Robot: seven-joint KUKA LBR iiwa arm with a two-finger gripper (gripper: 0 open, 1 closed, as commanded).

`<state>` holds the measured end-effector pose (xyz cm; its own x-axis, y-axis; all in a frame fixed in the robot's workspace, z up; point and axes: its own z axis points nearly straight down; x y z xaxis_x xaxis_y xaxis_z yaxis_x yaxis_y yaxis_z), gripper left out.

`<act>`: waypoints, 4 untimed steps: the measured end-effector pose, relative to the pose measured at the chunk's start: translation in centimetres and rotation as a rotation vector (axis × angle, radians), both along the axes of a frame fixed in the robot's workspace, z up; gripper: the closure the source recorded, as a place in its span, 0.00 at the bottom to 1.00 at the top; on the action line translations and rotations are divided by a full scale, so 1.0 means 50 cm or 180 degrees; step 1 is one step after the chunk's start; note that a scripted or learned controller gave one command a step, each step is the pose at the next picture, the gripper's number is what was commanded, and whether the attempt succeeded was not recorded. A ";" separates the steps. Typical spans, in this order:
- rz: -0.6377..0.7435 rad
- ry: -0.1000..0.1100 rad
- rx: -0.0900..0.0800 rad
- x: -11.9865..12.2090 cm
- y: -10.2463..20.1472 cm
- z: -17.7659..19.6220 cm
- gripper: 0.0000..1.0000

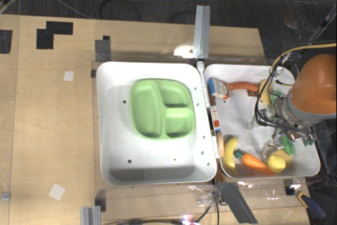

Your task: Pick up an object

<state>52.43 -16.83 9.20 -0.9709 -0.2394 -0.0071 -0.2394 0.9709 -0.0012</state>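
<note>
A carrot lies between a banana and a lemon — right bin's near edge.

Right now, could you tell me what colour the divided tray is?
Light green, clearest in the camera view.

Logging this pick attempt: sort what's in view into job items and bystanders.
Job items: end effector; round yellow lemon; orange carrot; yellow banana; right white bin.

Bystanders: green divided plastic tray; left white bin; wooden bench.

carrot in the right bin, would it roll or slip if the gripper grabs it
The carrot looks smooth and tapered, so it may slip toward its thin end. Its round body could roll, though the banana and lemon beside it probably hem it in.
</note>
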 end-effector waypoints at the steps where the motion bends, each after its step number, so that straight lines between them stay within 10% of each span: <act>1: -0.0069 -0.0053 -0.0018 -0.049 0.039 -0.001 0.00; 2: -0.0105 -0.0044 -0.0006 -0.050 0.002 -0.001 0.00; 3: -0.0186 -0.0052 -0.0008 -0.039 0.122 0.000 0.00; 4: -0.0035 -0.0031 -0.0011 0.112 0.017 -0.004 0.00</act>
<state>58.03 -16.00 8.98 -0.9733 -0.2289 -0.0158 -0.2288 0.9735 -0.0068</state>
